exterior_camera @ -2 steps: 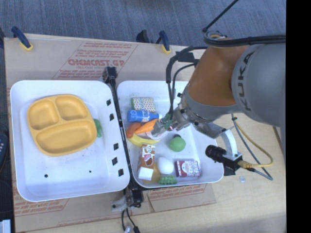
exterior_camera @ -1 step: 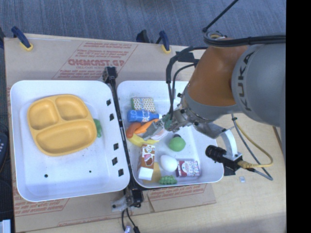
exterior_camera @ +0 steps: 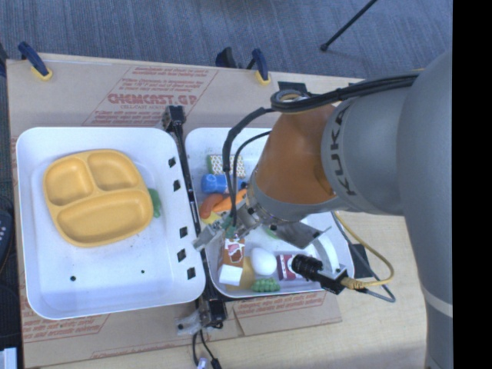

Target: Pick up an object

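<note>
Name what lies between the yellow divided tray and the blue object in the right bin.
In the camera view, between the yellow tray and the blue object lie a small green item and the bins' adjoining walls with black clips.

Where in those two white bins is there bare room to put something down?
The left bin has bare floor in front of the yellow tray and beside it, toward the divider. The right bin is crowded: small items are packed under the arm.
</note>
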`<state>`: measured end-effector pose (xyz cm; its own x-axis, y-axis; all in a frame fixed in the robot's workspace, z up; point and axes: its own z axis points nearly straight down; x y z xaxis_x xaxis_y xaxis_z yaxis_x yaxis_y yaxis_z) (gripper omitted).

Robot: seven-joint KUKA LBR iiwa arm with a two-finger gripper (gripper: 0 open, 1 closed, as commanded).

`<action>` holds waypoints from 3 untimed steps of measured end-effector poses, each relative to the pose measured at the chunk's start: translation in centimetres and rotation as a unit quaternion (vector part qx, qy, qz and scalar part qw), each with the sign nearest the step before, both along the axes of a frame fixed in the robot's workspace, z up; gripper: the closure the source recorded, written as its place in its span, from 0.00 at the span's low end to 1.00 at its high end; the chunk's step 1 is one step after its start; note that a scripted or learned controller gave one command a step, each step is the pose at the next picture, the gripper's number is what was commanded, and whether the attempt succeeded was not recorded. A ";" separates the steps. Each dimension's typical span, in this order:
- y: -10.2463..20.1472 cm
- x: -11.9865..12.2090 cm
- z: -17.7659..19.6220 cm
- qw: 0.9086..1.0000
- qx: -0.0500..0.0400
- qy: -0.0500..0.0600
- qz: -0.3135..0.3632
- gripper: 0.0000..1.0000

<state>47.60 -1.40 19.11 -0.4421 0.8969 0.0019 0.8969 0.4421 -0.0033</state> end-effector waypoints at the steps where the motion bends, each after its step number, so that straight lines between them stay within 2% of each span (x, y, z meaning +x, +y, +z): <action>1: -1.2 0.0 0.0 0.972 0.001 0.001 0.233 0.00; 2: 0.2 0.0 0.0 0.921 0.002 0.001 0.391 0.00; 3: -1.7 0.0 0.0 0.851 0.002 0.000 0.526 0.00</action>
<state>47.62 -3.09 19.16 -1.0000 0.0052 0.0032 0.0052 1.0000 -0.0004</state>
